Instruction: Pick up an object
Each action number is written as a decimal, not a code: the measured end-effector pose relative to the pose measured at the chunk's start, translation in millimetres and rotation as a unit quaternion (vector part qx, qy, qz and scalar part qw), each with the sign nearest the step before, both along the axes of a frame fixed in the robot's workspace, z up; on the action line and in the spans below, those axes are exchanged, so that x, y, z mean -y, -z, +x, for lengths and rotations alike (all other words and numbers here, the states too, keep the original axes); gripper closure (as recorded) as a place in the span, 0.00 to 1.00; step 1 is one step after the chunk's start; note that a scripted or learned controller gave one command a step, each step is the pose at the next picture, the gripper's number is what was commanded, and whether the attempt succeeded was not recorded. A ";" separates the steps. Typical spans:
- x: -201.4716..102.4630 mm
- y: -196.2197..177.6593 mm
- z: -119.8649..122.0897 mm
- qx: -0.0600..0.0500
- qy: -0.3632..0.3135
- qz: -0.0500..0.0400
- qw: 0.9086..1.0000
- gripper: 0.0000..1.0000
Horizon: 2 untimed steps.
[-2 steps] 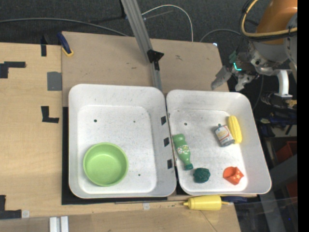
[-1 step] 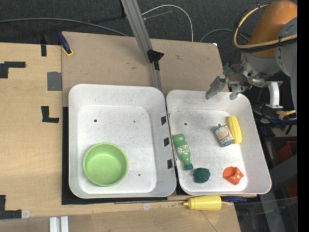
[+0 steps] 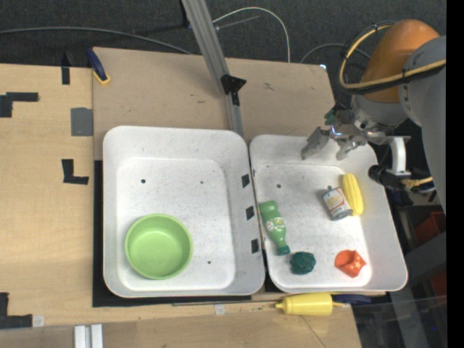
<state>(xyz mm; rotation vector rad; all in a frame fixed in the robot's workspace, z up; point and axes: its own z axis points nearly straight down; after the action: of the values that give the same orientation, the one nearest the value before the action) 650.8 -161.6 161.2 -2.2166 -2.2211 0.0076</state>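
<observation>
Lying closest to the lens, just outside the front rim of the right bin (image 3: 377, 281): a yellow squeeze bottle (image 3: 310, 304), on its side on the bench. Resting inside that bin: a green bottle (image 3: 274, 225) along the left wall, a dark green lump (image 3: 303, 262) beside its lower end, a red block (image 3: 350, 262) toward the front corner, a small can (image 3: 336, 202) touching a yellow corn cob (image 3: 352, 193). Sitting alone in the left bin (image 3: 116, 158): a green bowl (image 3: 159, 246).

Hovering over the back rim of the right bin, well apart from every object: gripper (image 3: 331, 145), fingers looking spread and carrying nothing, though blurred enough to leave some doubt.

Judging the green bottle as the likeliest target: probably light, hollow, stiff plastic, smooth and prone to rolling. Best pinching across the wider body, not the narrow neck. Crowding the wall may be hindering finger placement.
</observation>
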 end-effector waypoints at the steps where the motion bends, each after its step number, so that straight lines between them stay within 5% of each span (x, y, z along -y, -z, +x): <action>1: 1.8 54.7 8.3 0.000 0.000 0.000 1.000 0.00; 2: 1.4 40.6 9.9 0.002 -0.001 -0.001 1.000 1.00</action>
<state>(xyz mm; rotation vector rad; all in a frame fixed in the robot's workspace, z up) 660.7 -163.0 120.6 -2.2166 -2.2266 0.0044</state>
